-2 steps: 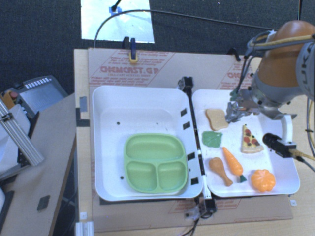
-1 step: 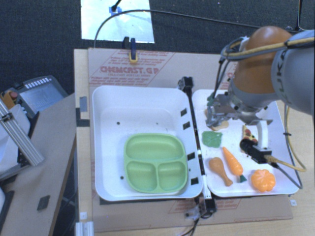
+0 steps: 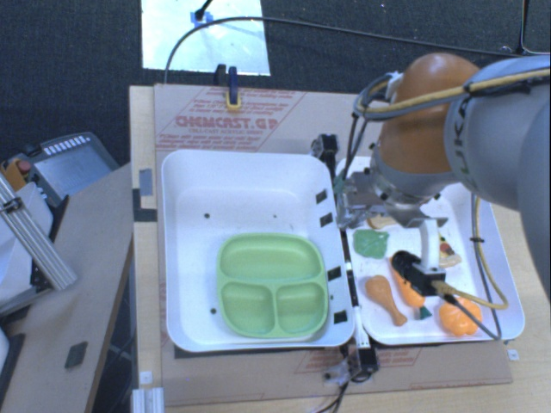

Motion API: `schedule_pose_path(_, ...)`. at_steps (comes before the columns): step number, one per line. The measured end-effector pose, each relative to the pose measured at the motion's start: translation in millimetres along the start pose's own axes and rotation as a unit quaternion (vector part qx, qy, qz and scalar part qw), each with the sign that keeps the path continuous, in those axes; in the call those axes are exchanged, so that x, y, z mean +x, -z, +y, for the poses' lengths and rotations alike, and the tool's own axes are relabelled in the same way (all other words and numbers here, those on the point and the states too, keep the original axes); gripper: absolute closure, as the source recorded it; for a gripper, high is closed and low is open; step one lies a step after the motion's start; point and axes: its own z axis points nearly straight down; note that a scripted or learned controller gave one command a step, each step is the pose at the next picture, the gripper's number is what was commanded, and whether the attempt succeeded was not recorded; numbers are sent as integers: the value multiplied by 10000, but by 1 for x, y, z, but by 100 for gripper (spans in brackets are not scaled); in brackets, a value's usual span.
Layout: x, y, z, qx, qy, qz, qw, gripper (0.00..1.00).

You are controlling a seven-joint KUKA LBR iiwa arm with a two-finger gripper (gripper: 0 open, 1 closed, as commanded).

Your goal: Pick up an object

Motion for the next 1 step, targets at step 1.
schedule_pose_path(1,56,-11,-9,3,6,5,10000,100)
